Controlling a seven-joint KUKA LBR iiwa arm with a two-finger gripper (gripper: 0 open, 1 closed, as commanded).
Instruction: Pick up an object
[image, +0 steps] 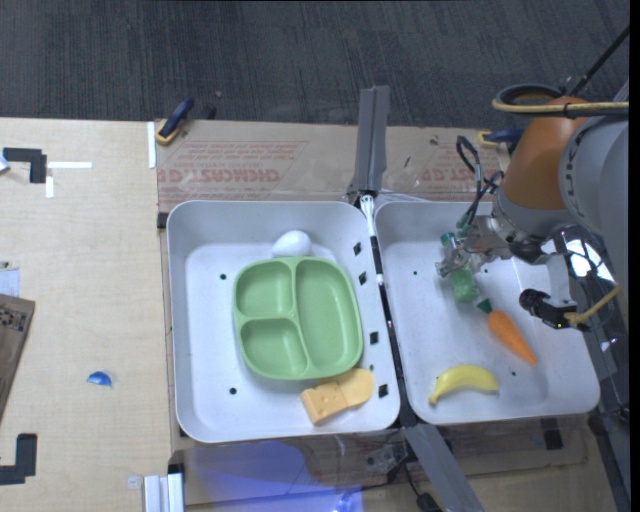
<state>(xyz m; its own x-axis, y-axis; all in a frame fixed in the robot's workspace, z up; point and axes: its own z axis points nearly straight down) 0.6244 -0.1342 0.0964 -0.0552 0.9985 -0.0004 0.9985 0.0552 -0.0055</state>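
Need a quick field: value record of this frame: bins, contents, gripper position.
left bin: green divided plate, white round object at the plate's far edge, yellow cheese wedge at its near edge
right bin: green object, carrot, banana
gripper: over the right bin's far part, right above the green object
grasp: cannot tell whether anything is held
arm: enters from the right, orange band visible
bench: blue-and-yellow tool beyond the left bin

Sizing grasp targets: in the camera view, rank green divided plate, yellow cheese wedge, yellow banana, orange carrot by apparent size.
1. Green divided plastic plate, largest by far.
2. Yellow cheese wedge.
3. Yellow banana and orange carrot: too alike to rank.
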